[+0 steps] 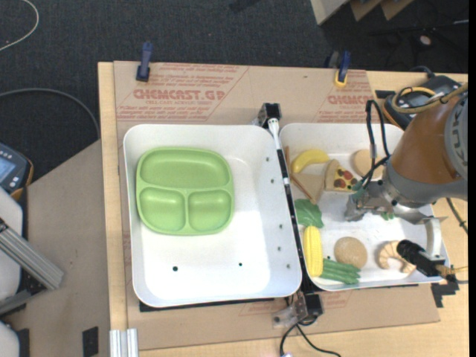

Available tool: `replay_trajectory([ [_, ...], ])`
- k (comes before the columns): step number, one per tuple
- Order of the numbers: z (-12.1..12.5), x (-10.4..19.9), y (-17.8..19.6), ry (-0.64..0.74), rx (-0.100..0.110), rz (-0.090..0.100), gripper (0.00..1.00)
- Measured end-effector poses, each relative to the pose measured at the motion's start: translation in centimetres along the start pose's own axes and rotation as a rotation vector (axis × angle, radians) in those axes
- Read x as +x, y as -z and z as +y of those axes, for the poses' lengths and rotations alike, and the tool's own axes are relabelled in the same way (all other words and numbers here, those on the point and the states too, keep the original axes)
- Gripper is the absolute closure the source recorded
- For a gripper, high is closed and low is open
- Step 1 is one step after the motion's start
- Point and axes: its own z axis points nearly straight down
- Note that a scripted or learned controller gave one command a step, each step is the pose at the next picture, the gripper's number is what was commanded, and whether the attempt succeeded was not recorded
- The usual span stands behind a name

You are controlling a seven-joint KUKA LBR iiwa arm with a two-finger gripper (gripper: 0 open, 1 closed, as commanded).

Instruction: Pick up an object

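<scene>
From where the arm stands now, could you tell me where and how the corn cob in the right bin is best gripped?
Grip the corn cob across its middle, coming straight down from above. It lies flat and lengthwise beside the bin's left wall, so the fingers would likely close best across its narrow width. The green beans crowd its lower end and a leafy piece its upper end.

floor (149, 13): dark carpet (cables, perhaps) | bench (223, 88): brown board, blue clamps (143, 60)

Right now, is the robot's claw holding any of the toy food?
It cannot be told. The gripper is down in the right bin near the pizza slice, but nothing shows between its fingers.
</scene>
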Motion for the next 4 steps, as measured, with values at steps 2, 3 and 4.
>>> replay_trajectory([
  [2,-4.0,18.5,8.9,0.011,0.005,0.006,1.00],
  [3,-4.4,18.7,29.4,0.004,-0.015,0.005,1.00],
  [4,-4.6,22.8,30.8,0.006,-0.002,0.003,1.00],
])
